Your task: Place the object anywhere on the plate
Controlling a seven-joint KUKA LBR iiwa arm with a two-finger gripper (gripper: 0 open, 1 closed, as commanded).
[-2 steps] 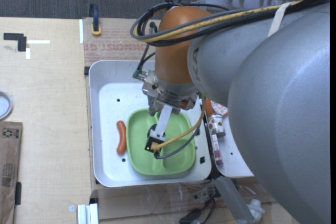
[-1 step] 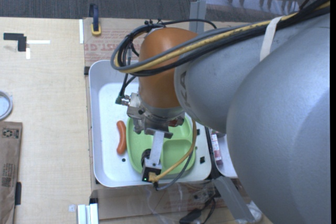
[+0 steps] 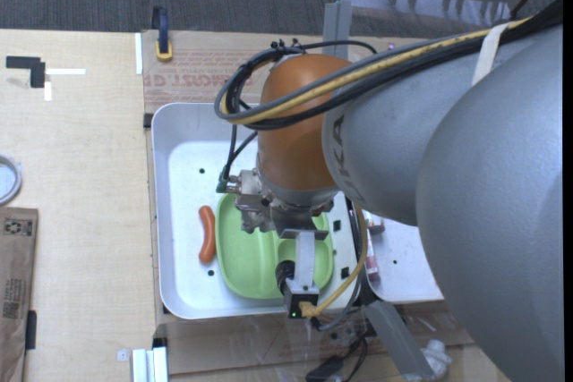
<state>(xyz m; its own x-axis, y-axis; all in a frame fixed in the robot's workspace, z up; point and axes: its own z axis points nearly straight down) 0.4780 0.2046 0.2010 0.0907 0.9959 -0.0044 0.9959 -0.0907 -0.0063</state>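
- My gripper [image 3: 279,219] hangs low over the green plate [image 3: 240,271], near the middle of the left bin [image 3: 162,192]. My own wrist covers its working end, so I cannot tell how far open it is or whether it has hold of anything.
- The orange sausage [image 3: 207,234] looks to be the object. It lies on the bin floor just beside the plate's left rim, lengthwise along the bin's left wall and closer to the plate than to that wall. It is not on the plate.
- As I judge it, the pick is not yet made. I should shift toward the bin's left wall, centre over the sausage and close across its short width, not along its length.
- It looks round and smooth, so it may roll or squirt out. I would take it at its middle and lift slowly.
- The plate's rim is right beside it, and I need to come down clear of that rim so I don't nudge the plate.
- Once lifted, the carry is short, and any spot on the plate will do.
- The bin floor is plain white with a few small dark dots. The right bin [image 3: 407,275] is mostly under my arm.
- On the pale wooden bench [image 3: 81,139], a clamp [image 3: 162,33] sits by the bin's far left corner and a brown paper bag [image 3: 14,275] at the bench's left edge, both well apart from my work.
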